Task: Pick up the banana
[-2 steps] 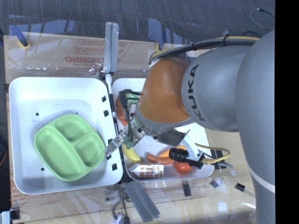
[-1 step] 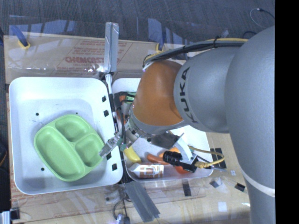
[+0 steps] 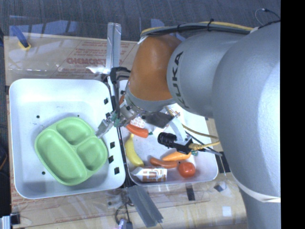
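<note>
The banana (image 3: pixel 132 151) is yellow and lies along the left wall of the right bin (image 3: pixel 209 173), its upper end under an orange-red piece (image 3: pixel 138 130). My gripper (image 3: pixel 111 122) hangs over the divide between the two bins, just above and left of the banana's upper end. The big grey arm with its orange band (image 3: pixel 150 70) hides most of the right bin's back half. Nothing shows held in the gripper.
A green divided plate (image 3: pixel 71 149) lies in the left bin (image 3: pixel 28 94). In the right bin are an orange carrot (image 3: pixel 177 155), a red tomato (image 3: pixel 187 169), a brown sausage-like piece (image 3: pixel 161 163) and a small lying can (image 3: pixel 149 175).
</note>
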Tool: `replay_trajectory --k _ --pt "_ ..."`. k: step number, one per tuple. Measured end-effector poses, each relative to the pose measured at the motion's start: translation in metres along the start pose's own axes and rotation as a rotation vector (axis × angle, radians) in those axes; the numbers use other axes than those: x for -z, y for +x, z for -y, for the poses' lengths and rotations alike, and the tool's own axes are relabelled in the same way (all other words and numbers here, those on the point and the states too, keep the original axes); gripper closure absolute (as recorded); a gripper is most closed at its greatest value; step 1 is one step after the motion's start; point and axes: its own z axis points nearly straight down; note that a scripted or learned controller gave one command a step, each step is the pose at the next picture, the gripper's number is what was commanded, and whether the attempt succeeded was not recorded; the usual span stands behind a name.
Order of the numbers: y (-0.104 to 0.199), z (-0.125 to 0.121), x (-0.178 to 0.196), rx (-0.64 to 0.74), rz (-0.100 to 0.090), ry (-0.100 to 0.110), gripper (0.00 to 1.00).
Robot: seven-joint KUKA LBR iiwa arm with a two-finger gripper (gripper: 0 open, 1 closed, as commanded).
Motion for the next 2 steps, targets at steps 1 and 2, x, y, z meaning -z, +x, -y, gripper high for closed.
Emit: replay_trajectory --k 1,2 --pt "0.022 0.024 -0.002 0.081 -0.001 0.002 0.0" --pt "0.083 -0.011 -0.108 0.499 0.013 -0.021 0.0"
